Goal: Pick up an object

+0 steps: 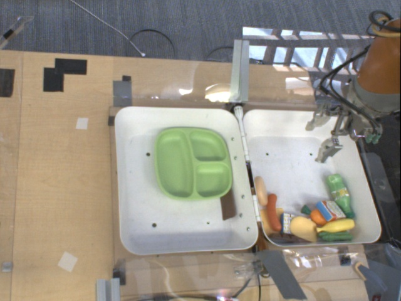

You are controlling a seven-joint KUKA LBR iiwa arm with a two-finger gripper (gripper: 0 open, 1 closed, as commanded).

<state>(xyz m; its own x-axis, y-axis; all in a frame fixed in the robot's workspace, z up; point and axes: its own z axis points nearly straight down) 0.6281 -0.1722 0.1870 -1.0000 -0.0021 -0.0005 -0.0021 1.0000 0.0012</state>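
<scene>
The right bin [294, 140] holds a pile of toy food along its near side: a green bottle [337, 190], a yellow banana [336, 228], a pale yellow fruit [303, 228], a red sausage [272, 211], a tan bun [260, 190] and a small blue and white box [329, 209]. My gripper [321, 138] hangs over the far right part of this bin, above bare bin floor and apart from the pile. Its two fingers stand open with nothing between them. The green bottle lies just in front of it.
In the left bin [135, 168] lies a green divided plate [192, 162], with a brown block [229, 207] at its near right corner. A metal frame [294, 42] stands behind the right bin. Wooden bench surface stretches to the left.
</scene>
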